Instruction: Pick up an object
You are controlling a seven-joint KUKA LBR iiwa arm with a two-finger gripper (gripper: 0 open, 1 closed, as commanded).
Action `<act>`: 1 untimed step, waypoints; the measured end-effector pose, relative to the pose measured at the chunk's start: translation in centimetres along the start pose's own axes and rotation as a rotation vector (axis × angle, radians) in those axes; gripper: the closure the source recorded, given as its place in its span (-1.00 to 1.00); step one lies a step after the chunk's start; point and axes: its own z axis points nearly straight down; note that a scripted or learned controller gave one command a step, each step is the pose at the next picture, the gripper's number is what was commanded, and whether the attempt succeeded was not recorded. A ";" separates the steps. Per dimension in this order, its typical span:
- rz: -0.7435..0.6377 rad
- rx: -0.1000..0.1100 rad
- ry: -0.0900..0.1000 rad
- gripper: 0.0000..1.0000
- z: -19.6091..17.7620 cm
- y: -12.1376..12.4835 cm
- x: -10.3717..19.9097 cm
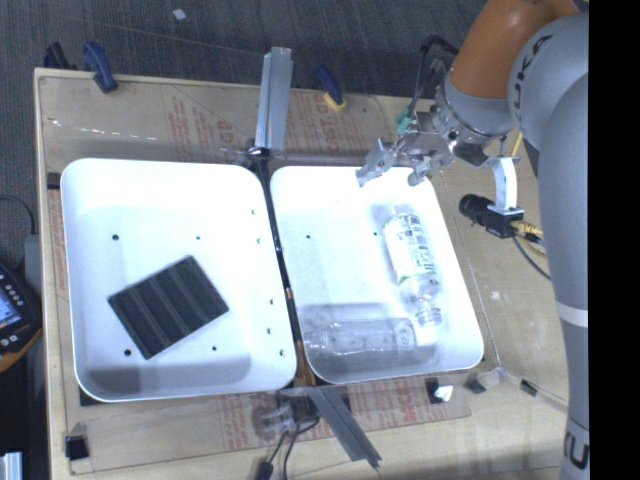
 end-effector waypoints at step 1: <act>-0.056 -0.001 -0.002 -1.00 8.2 -1.2 -3.2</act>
